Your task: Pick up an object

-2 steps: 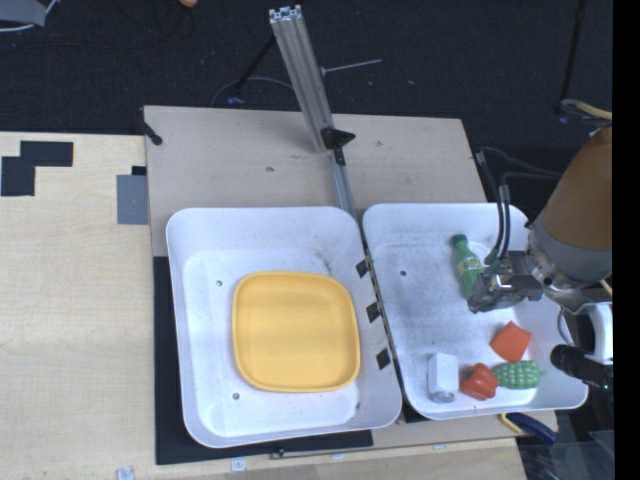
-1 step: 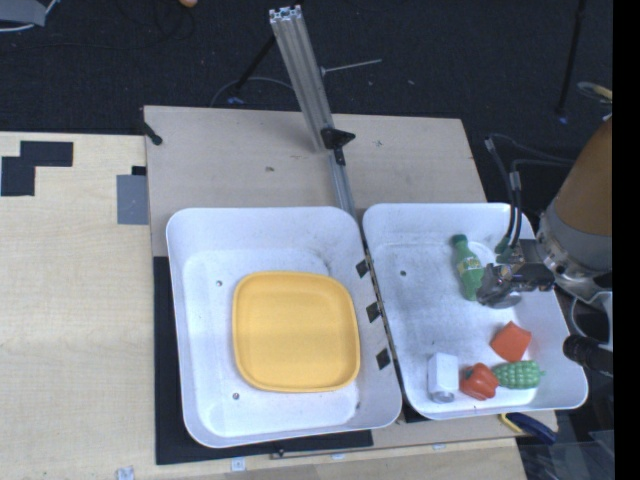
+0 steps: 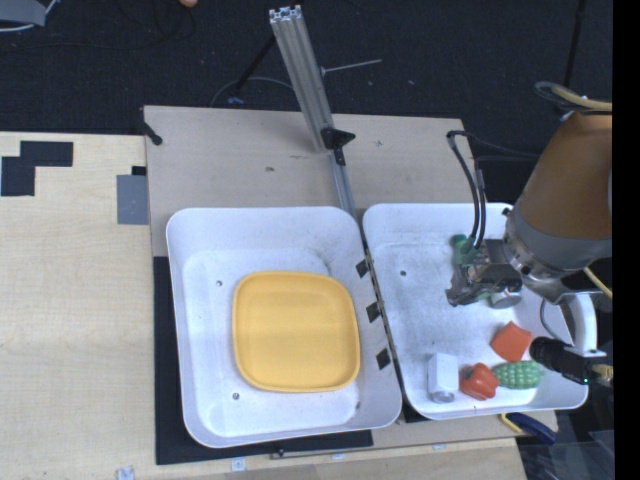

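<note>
The grey arm with its orange band reached in from the right, and its two-finger gripper (image 3: 470,290) hung low over the middle of the right-hand shallow white bin (image 3: 420,258). Whether the pincer stood apart or together could not be told, for the wrist hid it, and nothing could be seen held in it. A small green piece (image 3: 460,243) showed just beside the tool's upper edge, too blurred to name.

The things to be picked lay gathered toward the near right corner of that bin: an orange block (image 3: 511,341), a green knobbly oblong toy (image 3: 517,374) just below it, a small red object (image 3: 479,381) touching the green one's left end, and a pale grey-white block (image 3: 441,376) a little further left. All lay apart from the gripper.

In the left-hand white bin (image 3: 200,258) a yellow rounded-square plastic plate (image 3: 296,330) lay flat near the middle.

Both bins sat side by side on a tan board (image 3: 250,158), whose far edge met a slanted aluminium rail (image 3: 303,68). Beyond it lay dark carpet (image 3: 120,58) with cables, and to the left a pale wooden floor (image 3: 70,298).
</note>
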Tool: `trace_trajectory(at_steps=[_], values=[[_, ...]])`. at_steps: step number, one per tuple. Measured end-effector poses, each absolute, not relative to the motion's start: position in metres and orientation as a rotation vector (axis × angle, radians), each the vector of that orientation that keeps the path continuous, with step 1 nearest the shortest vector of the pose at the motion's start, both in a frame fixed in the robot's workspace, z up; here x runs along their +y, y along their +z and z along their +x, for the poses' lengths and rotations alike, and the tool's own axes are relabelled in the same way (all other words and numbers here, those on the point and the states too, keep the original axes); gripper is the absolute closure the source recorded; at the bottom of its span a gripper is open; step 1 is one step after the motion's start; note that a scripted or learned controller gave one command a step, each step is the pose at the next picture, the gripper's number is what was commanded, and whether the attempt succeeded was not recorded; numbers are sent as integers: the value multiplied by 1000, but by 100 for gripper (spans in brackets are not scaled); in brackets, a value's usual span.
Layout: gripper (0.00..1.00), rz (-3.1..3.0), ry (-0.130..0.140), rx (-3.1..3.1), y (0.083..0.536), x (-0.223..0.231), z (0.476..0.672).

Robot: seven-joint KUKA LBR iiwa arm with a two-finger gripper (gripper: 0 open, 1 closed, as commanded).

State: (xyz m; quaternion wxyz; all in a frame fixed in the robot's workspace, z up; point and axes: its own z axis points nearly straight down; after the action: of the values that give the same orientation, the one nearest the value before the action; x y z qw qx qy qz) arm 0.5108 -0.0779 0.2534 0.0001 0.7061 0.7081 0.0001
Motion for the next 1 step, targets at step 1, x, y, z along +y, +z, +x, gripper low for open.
trace_trajectory(at_steps=[1], values=[[100, 2219, -1, 2226, 245, -26, 524]])
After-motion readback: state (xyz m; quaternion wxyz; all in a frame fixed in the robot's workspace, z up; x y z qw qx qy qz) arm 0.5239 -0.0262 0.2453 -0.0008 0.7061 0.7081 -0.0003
